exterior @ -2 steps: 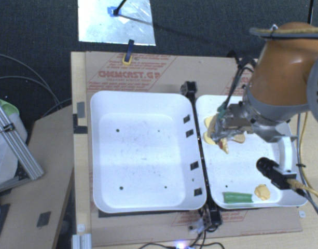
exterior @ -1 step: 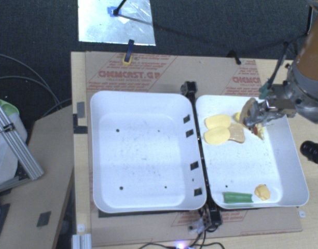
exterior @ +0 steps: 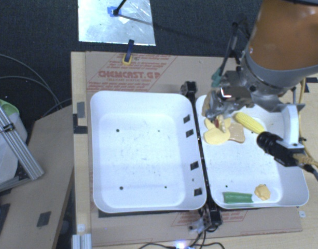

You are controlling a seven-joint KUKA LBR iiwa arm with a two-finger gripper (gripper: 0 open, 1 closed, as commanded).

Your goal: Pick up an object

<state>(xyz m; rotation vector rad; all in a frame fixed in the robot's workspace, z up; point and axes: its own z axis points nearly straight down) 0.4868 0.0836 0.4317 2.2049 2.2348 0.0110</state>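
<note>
Over the right bin [exterior: 291,191], the gripper [exterior: 217,113] is hanging just above a yellow pear-shaped toy [exterior: 217,136] beside a corn cob [exterior: 249,122]. Whether its fingers are parted or clenched, I cannot tell. A green piece [exterior: 237,196] is lying near the front rim.

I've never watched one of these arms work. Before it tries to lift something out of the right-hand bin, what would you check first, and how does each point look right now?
1. Gripper over a target: ok. It hangs at the upper left of the right white bin, above the flat yellow piece.
2. Fingers open or shut: cannot tell.
3. Anything between the fingers: cannot tell; a small red bit sits just under them.
4. Target free of neighbours: not ok. The flat yellow piece touches the tan slice, and the yellow corn cob lies close.
5. Easier picks: ok. The green stick and the small yellow lump lie near the front wall, apart from the cluster.
</note>
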